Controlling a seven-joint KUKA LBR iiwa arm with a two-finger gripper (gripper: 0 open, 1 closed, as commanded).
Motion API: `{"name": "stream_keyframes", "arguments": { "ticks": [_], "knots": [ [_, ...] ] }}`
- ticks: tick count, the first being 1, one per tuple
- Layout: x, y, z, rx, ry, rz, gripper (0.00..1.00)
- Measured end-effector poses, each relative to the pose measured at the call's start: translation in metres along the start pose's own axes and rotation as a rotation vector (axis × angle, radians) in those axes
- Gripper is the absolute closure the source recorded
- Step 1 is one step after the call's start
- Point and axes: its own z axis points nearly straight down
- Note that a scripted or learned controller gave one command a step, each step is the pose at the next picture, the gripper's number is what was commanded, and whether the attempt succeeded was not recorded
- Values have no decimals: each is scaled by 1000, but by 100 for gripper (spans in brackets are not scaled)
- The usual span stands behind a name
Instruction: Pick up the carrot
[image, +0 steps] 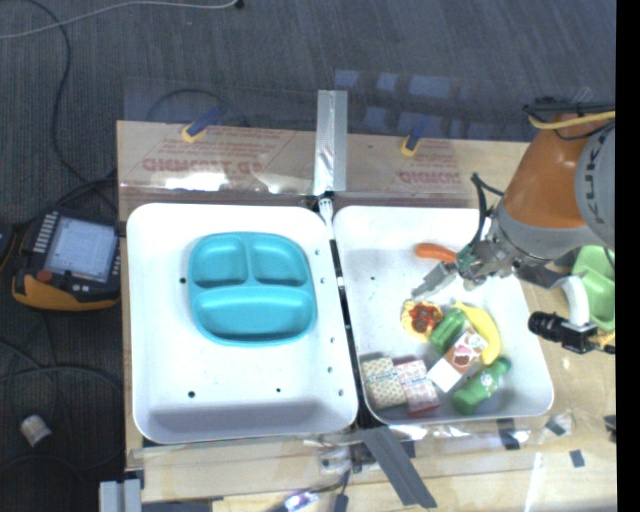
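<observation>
The gripper (443, 277) is hanging right of centre, fingers spread apart and gripping nothing. The carrot (436, 252) is lying just above it.

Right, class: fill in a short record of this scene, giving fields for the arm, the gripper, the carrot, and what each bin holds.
arm: reaches in from the right, over the right bin
gripper: low in the right bin, beside the carrot
carrot: lying near the right bin's far wall, not held
right bin: carrot plus a pile of toy food at the near side
left bin: blue tray with three compartments
</observation>
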Motion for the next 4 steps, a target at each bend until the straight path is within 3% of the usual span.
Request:
{"name": "stream_keyframes", "arguments": {
  "ticks": [1,2,3,4],
  "knots": [
    [53,-18,-47,0,-2,-130,0],
    [13,1,81,-13,-9,-95,0],
    [20,10,-38,-1,-3,-75,0],
    [-52,19,-85,-1,-5,10,0]
  ]
}}
